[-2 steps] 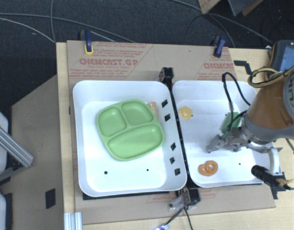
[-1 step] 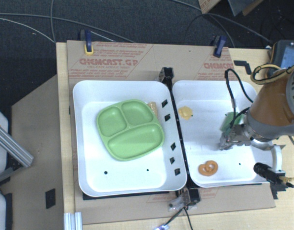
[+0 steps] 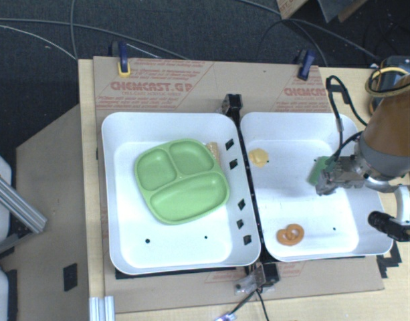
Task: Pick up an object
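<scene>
The arm runs off the right side, so most of it is cut off. The claw is small and blurry, and the green thing at its tip is too fuzzy to name. The green plate hides part of a small tan thing behind it.

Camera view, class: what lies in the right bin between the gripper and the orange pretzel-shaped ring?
In the camera view, only bare white bin floor separates the gripper from the orange ring. The small yellow piece sits off that line.
</scene>
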Available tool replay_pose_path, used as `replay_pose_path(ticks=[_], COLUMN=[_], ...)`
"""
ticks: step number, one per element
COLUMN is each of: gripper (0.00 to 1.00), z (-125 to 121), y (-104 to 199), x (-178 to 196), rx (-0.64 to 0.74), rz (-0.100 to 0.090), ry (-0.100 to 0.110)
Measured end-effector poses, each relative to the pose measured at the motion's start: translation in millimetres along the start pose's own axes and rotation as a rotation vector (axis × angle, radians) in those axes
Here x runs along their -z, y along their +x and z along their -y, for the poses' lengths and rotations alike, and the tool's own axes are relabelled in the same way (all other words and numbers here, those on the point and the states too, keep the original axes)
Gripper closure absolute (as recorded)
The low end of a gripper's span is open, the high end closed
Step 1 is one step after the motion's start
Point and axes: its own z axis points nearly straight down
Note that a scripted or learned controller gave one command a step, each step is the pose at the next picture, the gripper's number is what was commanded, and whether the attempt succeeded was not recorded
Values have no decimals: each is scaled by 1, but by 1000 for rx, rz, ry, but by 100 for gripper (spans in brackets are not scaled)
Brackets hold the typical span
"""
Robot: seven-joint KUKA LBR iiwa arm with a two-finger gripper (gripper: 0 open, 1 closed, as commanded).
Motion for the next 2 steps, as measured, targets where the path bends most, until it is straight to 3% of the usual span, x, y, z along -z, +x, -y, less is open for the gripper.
replay_pose_path(ticks=[2], gripper=[100], z=[3], y=[-1], x=[104], rx=[1], rz=[0], ry=[-1])
